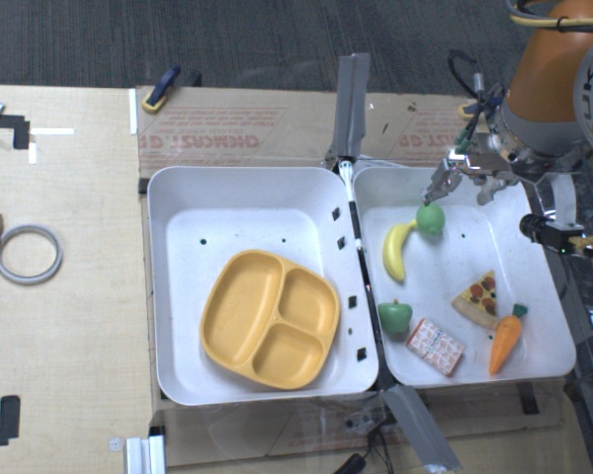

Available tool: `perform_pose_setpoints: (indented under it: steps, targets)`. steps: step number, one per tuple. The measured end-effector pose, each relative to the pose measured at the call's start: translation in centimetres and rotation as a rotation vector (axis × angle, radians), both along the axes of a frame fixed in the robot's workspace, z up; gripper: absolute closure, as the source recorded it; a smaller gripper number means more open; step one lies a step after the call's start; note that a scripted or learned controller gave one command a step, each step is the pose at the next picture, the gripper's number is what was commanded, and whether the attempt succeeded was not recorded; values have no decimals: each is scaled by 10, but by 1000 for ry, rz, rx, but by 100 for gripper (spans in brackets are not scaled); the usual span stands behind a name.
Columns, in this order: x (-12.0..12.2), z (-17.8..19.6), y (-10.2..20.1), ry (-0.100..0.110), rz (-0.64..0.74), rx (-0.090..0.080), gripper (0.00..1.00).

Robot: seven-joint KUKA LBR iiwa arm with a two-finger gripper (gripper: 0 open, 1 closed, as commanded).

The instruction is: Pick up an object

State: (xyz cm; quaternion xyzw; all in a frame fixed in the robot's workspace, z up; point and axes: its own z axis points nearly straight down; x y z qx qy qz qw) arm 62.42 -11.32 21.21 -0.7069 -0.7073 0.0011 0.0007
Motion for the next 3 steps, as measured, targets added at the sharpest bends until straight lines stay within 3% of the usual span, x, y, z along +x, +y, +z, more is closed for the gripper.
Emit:
perform_pose_setpoints:
  steps: [1,2,3]
  targets:
    - [23,-116,5,-2,63,0,0]
    - [24,-106,3,-3,61,-1,100]
    - [35,-20,37,-2,-337,-2,100]
